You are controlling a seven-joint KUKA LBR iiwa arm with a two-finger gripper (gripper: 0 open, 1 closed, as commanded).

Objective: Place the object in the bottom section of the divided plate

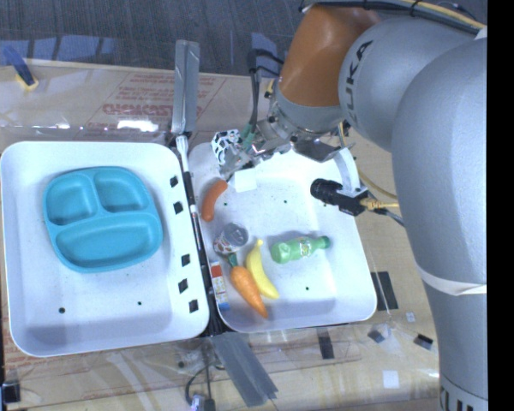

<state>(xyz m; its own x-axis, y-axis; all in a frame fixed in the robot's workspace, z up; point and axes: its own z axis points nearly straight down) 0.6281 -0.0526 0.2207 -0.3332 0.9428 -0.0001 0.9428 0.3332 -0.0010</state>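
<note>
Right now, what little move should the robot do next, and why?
Probably lower the gripper onto one item, perhaps the black-and-white toy beside it. All the items lie in the right bin, while the blue divided plate waits in the left bin.

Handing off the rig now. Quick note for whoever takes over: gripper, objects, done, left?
Gripper: low over the right bin's top-left corner, by a black-and-white toy; grasp not confirmed.
Divided plate: blue, in the left bin, nothing in any section.
Right bin also holds an orange sausage-shaped item, can, carrot, banana, green bottle.
Done: nothing placed.
Left: grasp an object, move it to the plate's bottom section.
</note>
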